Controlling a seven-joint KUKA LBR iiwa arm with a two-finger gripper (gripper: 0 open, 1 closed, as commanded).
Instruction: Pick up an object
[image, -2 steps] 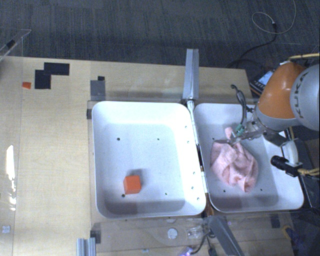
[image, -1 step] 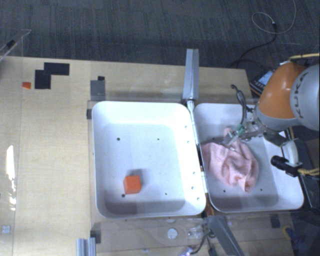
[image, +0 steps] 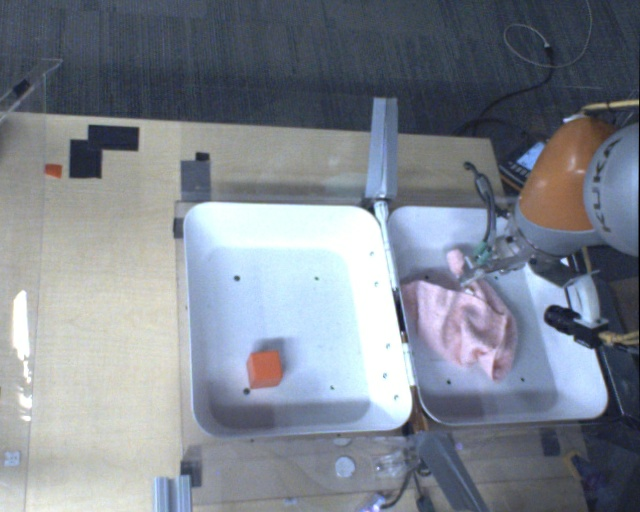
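A pink cloth (image: 465, 322) lies crumpled in the right bin (image: 560, 390). Its upper corner is drawn up to my gripper (image: 479, 264), which reaches in from the right and is shut on that corner. The rest of the cloth still rests on the bin floor. A small orange block (image: 265, 368) sits in the left bin (image: 300, 240), near its front left, far from the gripper.
A metal divider post (image: 382, 150) stands between the bins at the back. Black cables (image: 480, 190) run behind the right bin. Black markers (image: 98, 146) and a small orange square (image: 53, 171) lie on the bench at far left.
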